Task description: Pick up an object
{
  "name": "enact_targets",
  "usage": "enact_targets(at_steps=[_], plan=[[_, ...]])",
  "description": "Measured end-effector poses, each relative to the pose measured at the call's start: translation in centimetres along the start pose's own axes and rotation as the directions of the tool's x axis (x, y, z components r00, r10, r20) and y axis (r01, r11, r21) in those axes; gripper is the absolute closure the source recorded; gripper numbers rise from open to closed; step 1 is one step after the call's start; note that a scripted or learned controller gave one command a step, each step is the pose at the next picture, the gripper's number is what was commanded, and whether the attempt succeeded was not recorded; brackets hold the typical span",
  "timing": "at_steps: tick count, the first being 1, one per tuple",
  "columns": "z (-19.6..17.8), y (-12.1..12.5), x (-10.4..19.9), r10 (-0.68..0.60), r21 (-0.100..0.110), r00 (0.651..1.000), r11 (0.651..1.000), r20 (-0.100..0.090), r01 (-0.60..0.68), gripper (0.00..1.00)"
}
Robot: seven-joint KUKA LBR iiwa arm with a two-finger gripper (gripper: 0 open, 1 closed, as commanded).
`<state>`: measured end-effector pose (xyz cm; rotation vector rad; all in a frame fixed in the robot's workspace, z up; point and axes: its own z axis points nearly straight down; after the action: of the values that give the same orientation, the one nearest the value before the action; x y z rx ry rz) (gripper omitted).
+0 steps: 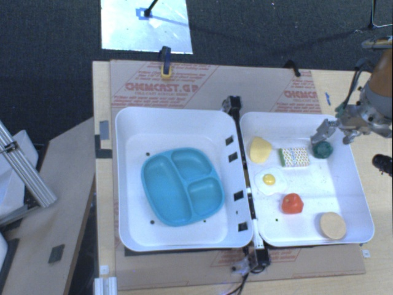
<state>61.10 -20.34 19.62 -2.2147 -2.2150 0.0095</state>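
The right bin (356, 183) holds several small objects. A dark teal round object (322, 149) lies near its far right wall. My gripper (336, 133) hovers at that wall, just above and right of the teal object, with its fingers spread and nothing between them. One fingertip (323, 129) hangs close over the teal object. Also in this bin lie a yellow lump (260, 150), a green and white patterned block (295, 157), a small fried egg toy (268, 180), a red piece (292, 203) and a tan disc (333, 225).
The left bin (129, 165) contains a blue divided plate (182, 185). A black clip strip (238, 165) runs along the ridge between the bins. The arm enters over the right bin's far right corner.
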Motion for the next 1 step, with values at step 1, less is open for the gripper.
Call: enact_targets(at_steps=[1], plan=[[-0.79,0.30,0.06,-0.003,-0.012,1.000,1.000,0.003,0.003,0.00]])
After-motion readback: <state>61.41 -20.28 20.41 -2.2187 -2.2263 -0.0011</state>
